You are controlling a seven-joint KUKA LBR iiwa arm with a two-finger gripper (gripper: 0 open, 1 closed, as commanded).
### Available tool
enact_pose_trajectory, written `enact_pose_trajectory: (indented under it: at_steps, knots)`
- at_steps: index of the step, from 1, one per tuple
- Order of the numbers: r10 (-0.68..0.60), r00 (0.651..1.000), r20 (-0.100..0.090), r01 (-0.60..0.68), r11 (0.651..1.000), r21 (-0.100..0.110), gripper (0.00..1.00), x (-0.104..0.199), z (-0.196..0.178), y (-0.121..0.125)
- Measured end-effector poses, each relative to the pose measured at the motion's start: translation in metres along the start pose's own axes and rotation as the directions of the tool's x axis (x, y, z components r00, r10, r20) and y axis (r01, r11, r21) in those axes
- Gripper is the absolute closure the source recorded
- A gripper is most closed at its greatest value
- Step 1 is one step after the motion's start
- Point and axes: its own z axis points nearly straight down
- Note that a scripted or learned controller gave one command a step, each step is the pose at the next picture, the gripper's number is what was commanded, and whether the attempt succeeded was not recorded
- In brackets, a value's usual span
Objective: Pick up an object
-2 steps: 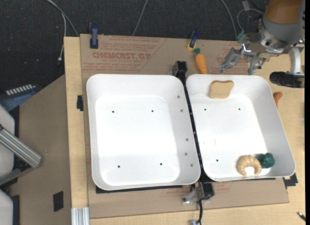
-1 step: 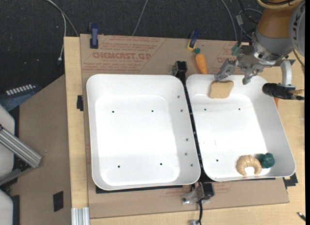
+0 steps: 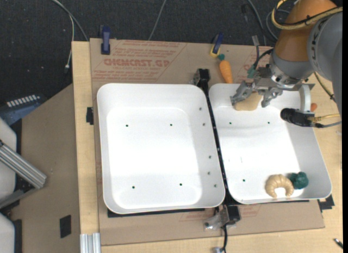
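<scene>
My gripper (image 3: 254,97) hangs over the far end of the right bin (image 3: 255,154), under the grey arm with its orange band (image 3: 300,15). The fingers (image 3: 238,95) are spread apart, and a tan, bread-like piece (image 3: 247,104) lies between and just below them on the bin floor. The piece sits closer to the left finger and does not look clamped. A tan croissant (image 3: 279,185) and a small dark green object (image 3: 298,180) lie touching in the bin's near right corner.
The left bin (image 3: 155,192) stands beside the right one, their rims touching. An orange carrot (image 3: 225,71) lies on the cardboard behind the right bin, next to a black clip (image 3: 202,76). Blue clamps (image 3: 105,39) hold the board's far edge. Cables trail across the dark floor.
</scene>
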Motion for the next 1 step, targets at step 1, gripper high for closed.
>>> enact_pose_trajectory:
  at_steps: [1]
  knots:
    - [0.000, 1.000, 0.000, 0.000, 1.000, 0.001, 0.00, -0.0019, 0.0628, 0.0009]
